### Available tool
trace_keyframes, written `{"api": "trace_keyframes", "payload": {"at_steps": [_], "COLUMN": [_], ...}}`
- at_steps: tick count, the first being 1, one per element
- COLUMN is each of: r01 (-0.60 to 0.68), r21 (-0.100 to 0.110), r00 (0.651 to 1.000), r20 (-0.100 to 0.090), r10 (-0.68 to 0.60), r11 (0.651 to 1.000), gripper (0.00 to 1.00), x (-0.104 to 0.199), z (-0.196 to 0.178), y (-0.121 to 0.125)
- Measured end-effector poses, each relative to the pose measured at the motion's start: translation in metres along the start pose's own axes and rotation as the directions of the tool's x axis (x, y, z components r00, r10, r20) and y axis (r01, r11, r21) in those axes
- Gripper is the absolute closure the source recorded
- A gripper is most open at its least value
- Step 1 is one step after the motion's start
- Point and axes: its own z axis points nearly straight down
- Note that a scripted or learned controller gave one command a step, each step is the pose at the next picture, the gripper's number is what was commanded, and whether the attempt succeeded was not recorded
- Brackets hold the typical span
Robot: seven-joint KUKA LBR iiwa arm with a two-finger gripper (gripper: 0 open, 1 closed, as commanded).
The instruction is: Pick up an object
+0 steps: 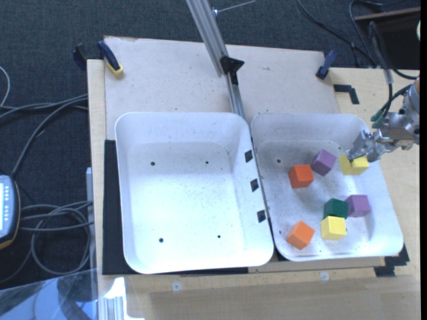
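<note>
Holding seven blocks, right bin (293, 127), gripper (361, 153) seemingly at yellow block (355, 166)

A robotics lab. A plywood bench (173, 79) carries two shallow white plastic bins (133, 132). Loose grey cables (40, 112) trail over dark carpet (53, 12).

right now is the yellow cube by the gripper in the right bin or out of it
In. The yellow cube sits inside the right white bin, near its right wall, under the gripper.

Arm (412, 115) cut off by right edge; gripper (362, 151) overlaps top of yellow cube (355, 165), grasp unclear.
</note>
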Motion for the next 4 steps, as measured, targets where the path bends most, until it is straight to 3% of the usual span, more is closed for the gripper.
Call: {"api": "trace_keyframes", "payload": {"at_steps": [3,4], "r01": [0.004,0.005], "r21": [0.009,0.004], "r00": [1.0,1.0], "r20": [-0.005,-0.004], "r10": [-0.004,-0.005], "r11": [1.0,1.0], "gripper": [1.0,1.0], "x": [0.161,0.213], "z": [0.02,0.015], "y": [-0.002,0.013]}}
